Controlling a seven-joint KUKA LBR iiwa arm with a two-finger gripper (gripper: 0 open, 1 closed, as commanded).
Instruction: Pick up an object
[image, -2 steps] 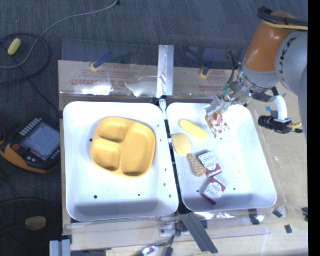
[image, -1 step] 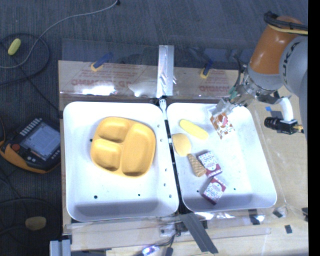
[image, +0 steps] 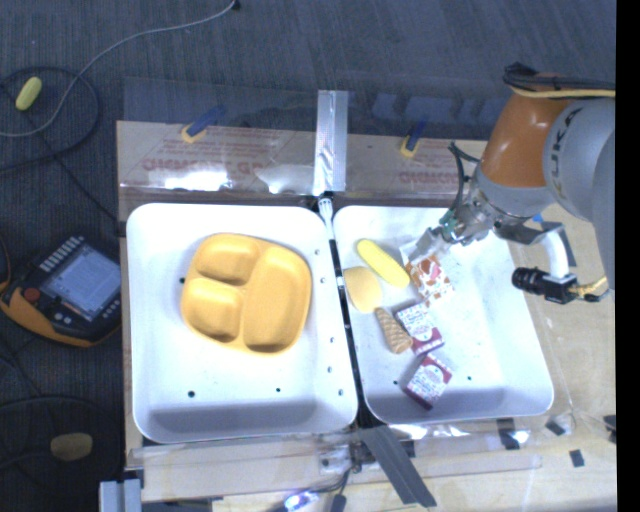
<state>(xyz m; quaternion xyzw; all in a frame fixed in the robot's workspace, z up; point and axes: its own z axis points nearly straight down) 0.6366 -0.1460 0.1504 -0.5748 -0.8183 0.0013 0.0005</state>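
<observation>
Gripper (image: 432, 243) sits low in right bin (image: 500, 340), fingers closed on clear wrapper of red-white packet (image: 432, 276) just right of yellow piece (image: 381, 262); best lift straight, slow, w/o snagging neighbors.

We see bright, even light from overhead. Both white bins (image: 145, 300) nearly blow out, and glare streaks the plastic sheet (image: 215, 170) toward 12 o'clock. Shadows are short and soft. The floor at 9 o'clock is dimmer. The picture is slightly soft and grainy throughout.
</observation>
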